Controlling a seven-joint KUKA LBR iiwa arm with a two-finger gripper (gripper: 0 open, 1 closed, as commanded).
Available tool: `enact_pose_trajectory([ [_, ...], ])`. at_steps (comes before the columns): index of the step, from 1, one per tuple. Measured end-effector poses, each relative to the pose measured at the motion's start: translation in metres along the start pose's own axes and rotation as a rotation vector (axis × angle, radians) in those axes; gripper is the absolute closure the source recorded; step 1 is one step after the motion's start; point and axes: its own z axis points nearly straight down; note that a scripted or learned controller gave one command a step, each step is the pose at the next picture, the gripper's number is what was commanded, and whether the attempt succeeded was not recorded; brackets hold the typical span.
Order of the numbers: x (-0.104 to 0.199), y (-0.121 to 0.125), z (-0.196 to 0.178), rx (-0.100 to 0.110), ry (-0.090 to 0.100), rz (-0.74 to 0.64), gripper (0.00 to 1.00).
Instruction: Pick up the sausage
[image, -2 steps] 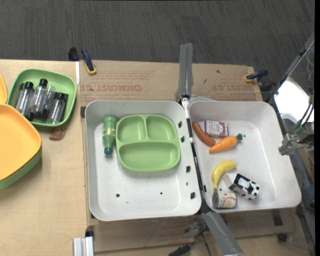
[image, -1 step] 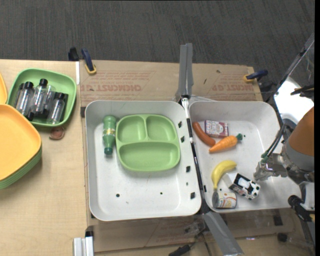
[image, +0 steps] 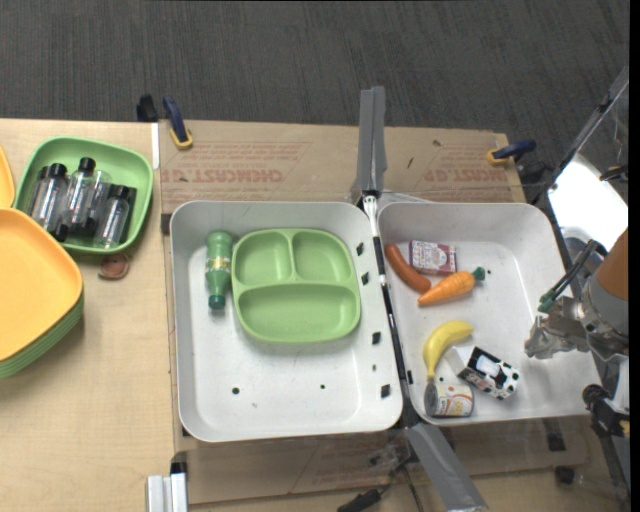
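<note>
The sausage (image: 405, 268) lies near the right bin's (image: 535, 398) back-left corner, its far end tucked against the pink box (image: 433, 257) and the carrot (image: 447, 288) just beside it, so a clean grasp looks tight. The gripper (image: 548, 338) hovers at the bin's right edge, well apart from it, holding nothing; I cannot tell how its jaws stand.

Sausage (image: 399, 266) glossy smooth plastic; beside it, white bins (image: 200, 400) matt plastic; divided green plate (image: 296, 284) smooth plastic; surface (image: 90, 420) matt wood.
</note>
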Motion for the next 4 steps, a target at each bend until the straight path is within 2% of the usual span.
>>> enact_pose_trajectory([
  [1,0.001,-0.001,0.017,0.002,0.001,0.172,1.0],
  [2,-0.001,0.0,0.001,0.0,0.0,0.274,1.0],
  [3,0.053,-0.016,0.017,0.003,0.001,0.458,1.0],
  [4,0.009,0.013,0.017,0.002,-0.001,0.597,1.0],
])
